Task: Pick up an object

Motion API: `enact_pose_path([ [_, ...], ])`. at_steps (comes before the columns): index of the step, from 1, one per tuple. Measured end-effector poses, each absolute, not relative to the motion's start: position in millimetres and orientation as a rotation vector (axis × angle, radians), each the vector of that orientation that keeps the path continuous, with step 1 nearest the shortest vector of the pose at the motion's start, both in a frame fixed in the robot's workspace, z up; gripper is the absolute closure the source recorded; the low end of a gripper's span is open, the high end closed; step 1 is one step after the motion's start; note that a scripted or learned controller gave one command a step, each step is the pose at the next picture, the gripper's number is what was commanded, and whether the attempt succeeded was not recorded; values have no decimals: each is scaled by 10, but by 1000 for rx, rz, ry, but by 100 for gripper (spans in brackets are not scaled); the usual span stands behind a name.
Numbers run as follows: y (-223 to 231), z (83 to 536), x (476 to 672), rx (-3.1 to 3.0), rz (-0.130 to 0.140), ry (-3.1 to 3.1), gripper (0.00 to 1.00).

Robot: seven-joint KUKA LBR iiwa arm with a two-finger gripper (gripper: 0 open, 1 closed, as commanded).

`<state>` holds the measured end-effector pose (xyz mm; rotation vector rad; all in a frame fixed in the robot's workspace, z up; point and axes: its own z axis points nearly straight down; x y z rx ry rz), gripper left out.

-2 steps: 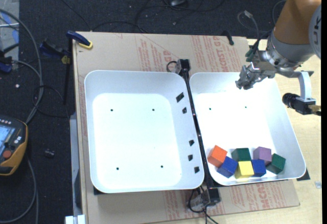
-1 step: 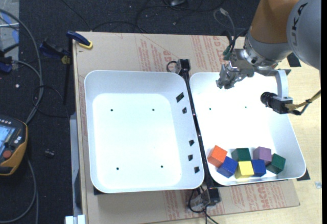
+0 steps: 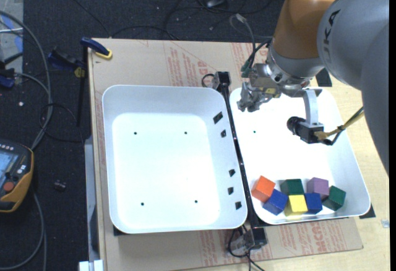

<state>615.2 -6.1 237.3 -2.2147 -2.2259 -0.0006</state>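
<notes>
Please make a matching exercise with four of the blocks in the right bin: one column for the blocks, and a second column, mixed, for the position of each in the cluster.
Blocks:
1. orange block
2. yellow block
3. purple block
4. dark green block

Positions:
A. far right end
B. front row, middle
C. far left end
D. back row, right of centre

Pairs: 1-C, 2-B, 3-D, 4-A

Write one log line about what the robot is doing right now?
end effector: above right bin's far end | holding: nothing seen | blocks: clustered at near edge | left bin: untouched
</notes>
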Motion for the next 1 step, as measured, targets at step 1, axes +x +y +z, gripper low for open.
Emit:
enact_pose_path([
  [1, 477, 2243, 6179, -2215, 0, -2225, 100],
])
